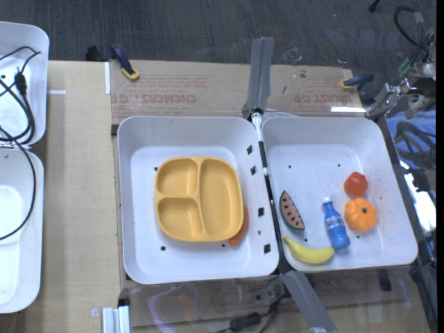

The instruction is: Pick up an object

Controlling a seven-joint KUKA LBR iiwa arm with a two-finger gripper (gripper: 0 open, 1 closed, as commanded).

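We find the blue bottle (336,224) in the right bin (312,161), long axis near-to-far; fingers' state we cannot tell.

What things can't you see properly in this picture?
- An orange thing in the left bin, camera view: mostly hidden under the yellow divided plate, so unidentifiable.
- Label on the blue bottle, right bin: too small to read.

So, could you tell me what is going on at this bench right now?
Nothing is being handled at this moment. The left bin holds a yellow tray lying over something orange. The right bin holds a watermelon slice, banana, blue bottle, pumpkin and tomato, all untouched.
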